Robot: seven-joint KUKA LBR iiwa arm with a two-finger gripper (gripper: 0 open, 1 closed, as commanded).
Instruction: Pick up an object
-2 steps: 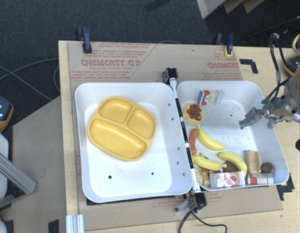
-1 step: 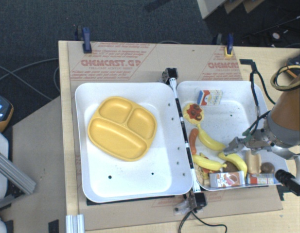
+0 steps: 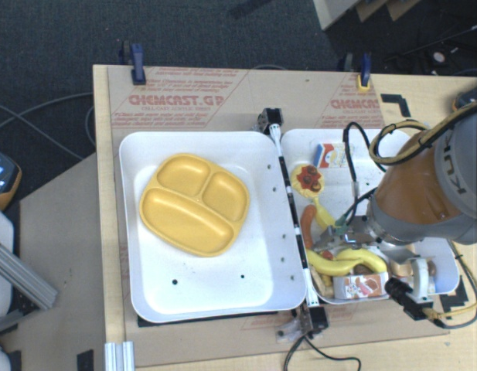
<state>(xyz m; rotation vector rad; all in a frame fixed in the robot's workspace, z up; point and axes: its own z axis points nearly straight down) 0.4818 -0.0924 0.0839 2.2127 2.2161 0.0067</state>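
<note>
The right bin [image 3: 300,141] holds several small toy foods. A yellow banana [image 3: 342,263] lies near its front edge, with a red-and-white carton [image 3: 358,286] just in front of it. An orange-red sausage [image 3: 308,226] lies along the left wall. Farther back sit a round piece with red topping [image 3: 308,178] and a small red, white and blue box [image 3: 326,155]. My gripper [image 3: 336,236] is low in this bin, just above the banana and right of the sausage. The arm's bulky grey and orange wrist [image 3: 416,195] hides the bin's right half.
The left bin [image 3: 137,230] holds a yellow divided plate [image 3: 194,202] in its back half. Black cables [image 3: 362,141] loop over the right bin's back. Blue clamps [image 3: 135,62] grip the bench's rear edge.
</note>
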